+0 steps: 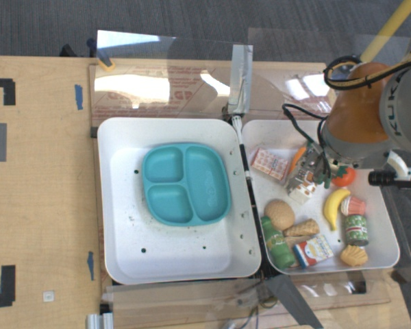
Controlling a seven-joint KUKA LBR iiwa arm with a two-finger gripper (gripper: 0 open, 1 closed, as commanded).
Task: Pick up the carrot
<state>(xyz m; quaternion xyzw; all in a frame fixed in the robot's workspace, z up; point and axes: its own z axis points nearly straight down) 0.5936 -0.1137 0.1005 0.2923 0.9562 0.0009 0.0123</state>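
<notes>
The carrot (pixel 298 159) is a small orange stick lying slanted in the upper middle of the right bin (pixel 390 252), partly hidden by the gripper. The gripper (pixel 307 178) hangs right over it from the orange-banded wrist (pixel 356 112), its metal body touching or just beside the carrot's right end. The gripper's own body blocks the view of its tips.
Around the carrot lie a pink patterned box (pixel 269 164), a red tomato-like piece (pixel 343 177), a banana (pixel 335 208), a round bun (pixel 281 213), a can (pixel 356 229), a small carton (pixel 312 251) and green food (pixel 279 249). The left bin (pixel 123 245) holds a teal divided plate (pixel 187 184).
</notes>
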